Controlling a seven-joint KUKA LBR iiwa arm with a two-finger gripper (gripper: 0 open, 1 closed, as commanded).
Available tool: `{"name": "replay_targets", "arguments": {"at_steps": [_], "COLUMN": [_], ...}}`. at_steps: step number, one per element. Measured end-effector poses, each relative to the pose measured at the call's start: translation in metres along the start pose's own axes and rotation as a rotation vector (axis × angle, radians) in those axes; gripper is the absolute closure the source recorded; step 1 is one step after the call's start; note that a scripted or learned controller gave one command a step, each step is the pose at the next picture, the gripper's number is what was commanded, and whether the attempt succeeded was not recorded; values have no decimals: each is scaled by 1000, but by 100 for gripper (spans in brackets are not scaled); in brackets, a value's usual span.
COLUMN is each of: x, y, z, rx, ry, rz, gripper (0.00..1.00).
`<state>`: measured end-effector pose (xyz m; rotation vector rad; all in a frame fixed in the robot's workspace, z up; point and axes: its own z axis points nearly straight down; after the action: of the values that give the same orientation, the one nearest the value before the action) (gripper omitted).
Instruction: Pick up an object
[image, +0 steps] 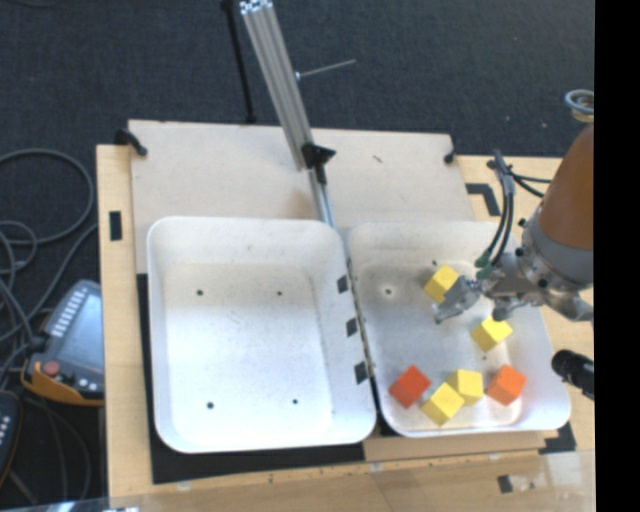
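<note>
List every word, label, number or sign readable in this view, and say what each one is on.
None can be read.
Handheld controller left of the bench: its buttons and face are too blurred to read.
Coloured blocks in the right bin: plain faces, no markings.
Left bin: a few dark dots, no text.
Dark marks on the bench board: shapes, not letters.

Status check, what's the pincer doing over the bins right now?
Pincer low in right bin, beside the upper yellow cube; no cube seen between its fingers. Five more cubes nearer the front edge. Nothing blocking.
</note>
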<state>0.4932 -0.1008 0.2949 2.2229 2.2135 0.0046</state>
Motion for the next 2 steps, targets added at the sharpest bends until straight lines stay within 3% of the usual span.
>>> {"name": "replay_targets", "arguments": {"at_steps": [1,2], "x": [-40,-93], "y": [81,122], "z": [58,124], "rx": [6,7], "ry": [-2,-3], "rz": [-3,-1], "gripper": [0,0]}}
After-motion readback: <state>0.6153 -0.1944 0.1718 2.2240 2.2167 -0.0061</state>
